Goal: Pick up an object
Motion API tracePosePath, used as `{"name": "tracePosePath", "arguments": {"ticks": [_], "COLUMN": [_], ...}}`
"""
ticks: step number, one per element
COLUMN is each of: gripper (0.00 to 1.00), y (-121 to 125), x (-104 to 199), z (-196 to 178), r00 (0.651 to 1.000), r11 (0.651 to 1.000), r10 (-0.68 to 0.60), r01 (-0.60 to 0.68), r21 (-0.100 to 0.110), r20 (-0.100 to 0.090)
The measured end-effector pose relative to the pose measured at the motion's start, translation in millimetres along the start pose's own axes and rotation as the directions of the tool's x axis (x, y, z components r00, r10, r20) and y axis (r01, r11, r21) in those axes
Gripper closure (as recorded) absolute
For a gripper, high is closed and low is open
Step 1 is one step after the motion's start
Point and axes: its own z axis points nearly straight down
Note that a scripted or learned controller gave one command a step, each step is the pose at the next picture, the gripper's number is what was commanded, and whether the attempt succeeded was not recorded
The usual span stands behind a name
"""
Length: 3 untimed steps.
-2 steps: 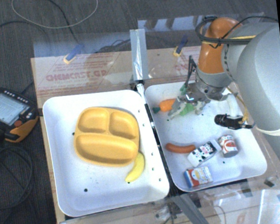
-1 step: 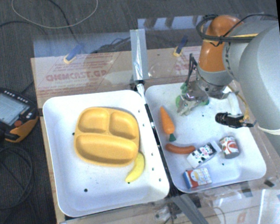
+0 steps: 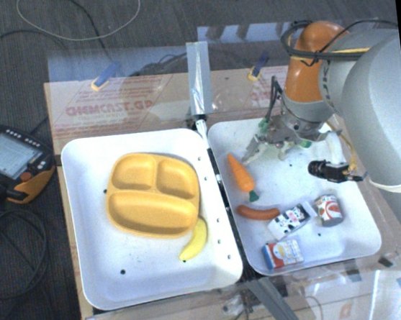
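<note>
Hand point(image 3: 270, 144) hovers over the right bin point(image 3: 356, 245), fingers spread wide, nothing between them. The carrot point(image 3: 241, 174) lies just beside its left fingertip, with the sausage point(image 3: 258, 212) nearer the front.

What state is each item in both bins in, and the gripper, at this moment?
yellow divided tray: upside down, flat in the left bin.
banana: lying against the tray's near edge.
carrot: lying loose in the right bin.
sausage: lying flat, untouched.
small can: on its side.
black-and-white carton: lying down.
blue-and-red carton: lying down.
gripper: open above the right bin, holding nothing.
</note>
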Motion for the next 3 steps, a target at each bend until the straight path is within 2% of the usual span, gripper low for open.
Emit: {"name": "tracePosePath", "arguments": {"ticks": [1,2,3], "gripper": [0.00,0.00,0.00], "y": [-64.2,-2.9,-52.0], "x": [17.2,20.2,31.4], "z": [-85.3,-7.3,7.2], "r00": [0.972,0.952,0.948], "r11": [0.971,0.951,0.947], "r10": [-0.234,-0.307,-0.316], "r01": [0.234,0.307,0.317], "r21": [-0.043,-0.043,-0.053], "r20": [0.006,0.014,0.021]}}
